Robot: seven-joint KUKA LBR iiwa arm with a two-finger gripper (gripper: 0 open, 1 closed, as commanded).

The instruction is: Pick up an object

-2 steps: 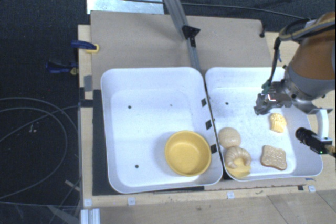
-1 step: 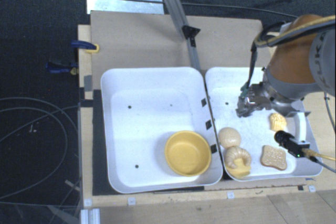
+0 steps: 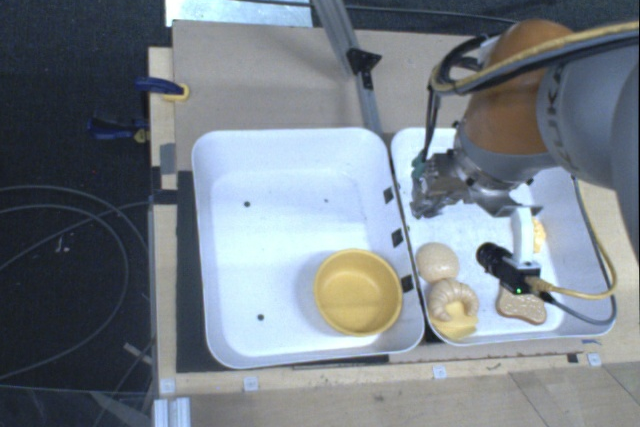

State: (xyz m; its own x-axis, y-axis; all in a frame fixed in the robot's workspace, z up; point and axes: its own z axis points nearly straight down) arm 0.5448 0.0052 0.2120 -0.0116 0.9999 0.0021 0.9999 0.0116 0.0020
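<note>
Over right bin [image 3: 598, 245], near its left wall, gripper [image 3: 432, 198] hangs low, nothing seen held. Fingers: cannot tell if apart or together. Round cream thing [image 3: 437, 261], croissant [image 3: 452, 300], brown cookie [image 3: 522, 306] lie along front edge. Yellow bowl [image 3: 358, 290] in left bin [image 3: 250, 165]. Pick not done yet.

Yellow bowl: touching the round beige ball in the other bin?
Apart. The camera view shows the yellow bowl in the left bin and the beige ball in the right bin, with both bin walls between them.
</note>
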